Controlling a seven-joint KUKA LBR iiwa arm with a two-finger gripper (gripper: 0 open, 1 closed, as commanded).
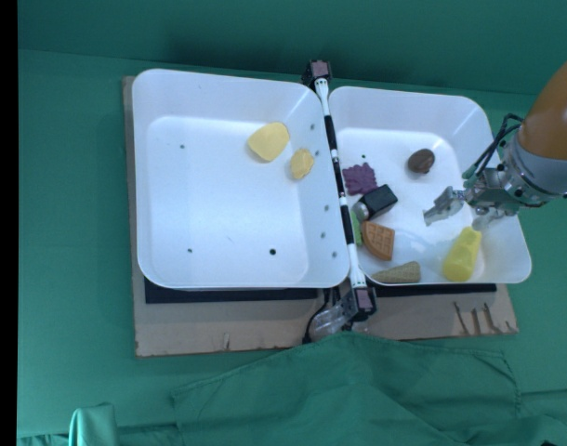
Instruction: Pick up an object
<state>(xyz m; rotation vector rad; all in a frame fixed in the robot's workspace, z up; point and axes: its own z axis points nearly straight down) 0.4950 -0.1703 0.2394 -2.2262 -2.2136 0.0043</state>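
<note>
While two shallow white bins sit side by side on the green bench, the left bin (pixel 172 221) carries two yellow pieces near its upper right: a larger yellow lump (pixel 268 141) and a smaller yellow one (pixel 302 163) just beside it. Across the black-and-white divider rod (pixel 336 165), the right bin (pixel 395 110) holds a cluster by its left wall: a purple piece (pixel 360 177), a black block (pixel 379 199) just below it, an orange waffle-like wedge (pixel 377 240), and a tan cone (pixel 398 272) near the front rim. Farther right lie a brown round object (pixel 420 161) and a yellow bottle-shaped piece (pixel 462 255). Above the right bin, the gripper (pixel 462 204) hangs with its fingers spread apart and nothing between them, just above the yellow bottle-shaped piece.
</note>
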